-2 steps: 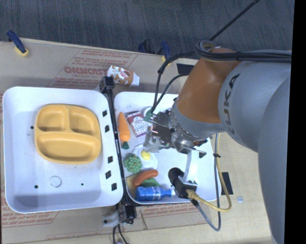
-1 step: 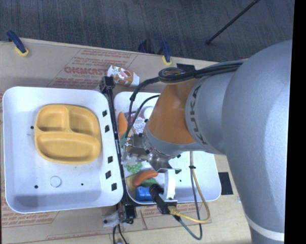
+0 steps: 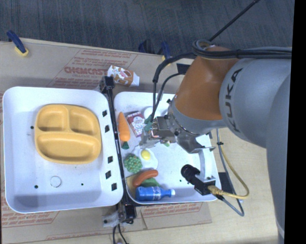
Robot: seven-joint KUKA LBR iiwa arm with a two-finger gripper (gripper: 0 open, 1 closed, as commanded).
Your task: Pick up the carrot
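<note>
Brown cardboard with red printing (image 3: 89, 65) covers the bench under two shallow white bins, with dark carpet along the top of the frame. At left, the left white bin (image 3: 18, 189) holds a yellow three-compartment plastic tray (image 3: 68, 133). Right of centre, the right white bin (image 3: 177, 193) holds the small items. The orange toy carrot (image 3: 123, 127) lies along that bin's left wall, near its upper end, pointing up and down the frame, apart from the gripper. Below it come a white fried-egg toy (image 3: 146, 155), a green cluster of peas (image 3: 133, 164), a reddish sausage (image 3: 145, 176) and, at the bin's lower edge, a blue plastic bottle (image 3: 152, 194). A red-and-white packet (image 3: 136, 122) lies just right of the carrot. The grey arm with its orange band (image 3: 207, 88) fills the upper right, and the two-finger gripper (image 3: 150, 135) hangs over the packet's lower right edge, just above the egg. I cannot tell how wide the pincer stands, nor whether it touches anything. A small brown-and-white carton (image 3: 122, 75) lies on the cardboard above the bins.
</note>
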